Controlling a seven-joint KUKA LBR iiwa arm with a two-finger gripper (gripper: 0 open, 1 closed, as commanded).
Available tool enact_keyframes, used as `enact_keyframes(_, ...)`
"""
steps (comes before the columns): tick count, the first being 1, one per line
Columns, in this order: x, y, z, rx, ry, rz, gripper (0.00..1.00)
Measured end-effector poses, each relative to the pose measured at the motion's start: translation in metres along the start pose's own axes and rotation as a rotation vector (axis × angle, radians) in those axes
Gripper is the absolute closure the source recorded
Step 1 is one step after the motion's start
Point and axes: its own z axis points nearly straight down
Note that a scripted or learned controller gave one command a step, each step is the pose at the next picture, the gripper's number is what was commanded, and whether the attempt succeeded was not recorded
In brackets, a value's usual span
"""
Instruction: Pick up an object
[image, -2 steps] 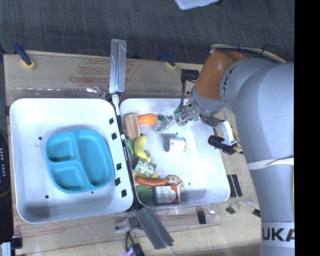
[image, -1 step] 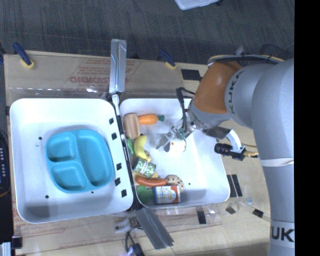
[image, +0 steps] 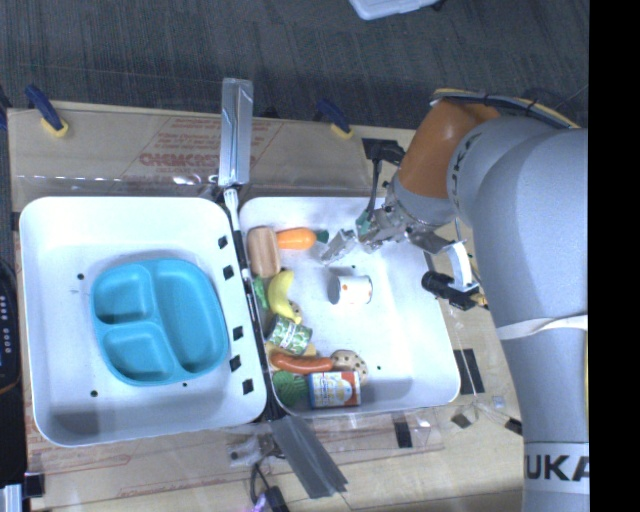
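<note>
The arm (image: 520, 200) comes in from the right, grey bulk with the orange band (image: 435, 150) showing above the wrist, and the gripper (image: 345, 243) hangs over the upper part of the right bin (image: 420, 350). Whether it is spread or pressed together I cannot tell from up here, the metal parts blur against the white floor. Nothing visible between them, nothing lifted.

Just below the gripper, apart from it, a small white cup (image: 351, 290) lies on its side on the bin floor, out on its own. To the gripper's left sits an orange carrot (image: 296, 238), and beside that a tan bread roll (image: 262, 250) right up against the bin's left wall. Down that same wall the toys are crowded: a yellow banana (image: 282, 292), a green-labelled item (image: 290, 333) I cannot make out, a red sausage-like piece (image: 300, 362), a speckled cookie (image: 346, 360), and a can (image: 333, 390) lying flat near the bottom edge.

Over in the left bin (image: 50, 300), a blue divided tray (image: 158, 320) rests flat in the middle, three compartments facing up
</note>
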Motion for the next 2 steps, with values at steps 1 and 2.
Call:
enact_keyframes(1, 0.041, -0.058, 0.001, 0.003, 0.003, -0.16, 0.0)
enact_keyframes(2, 0.041, -0.057, -0.009, 0.002, 0.002, -0.163, 1.0)
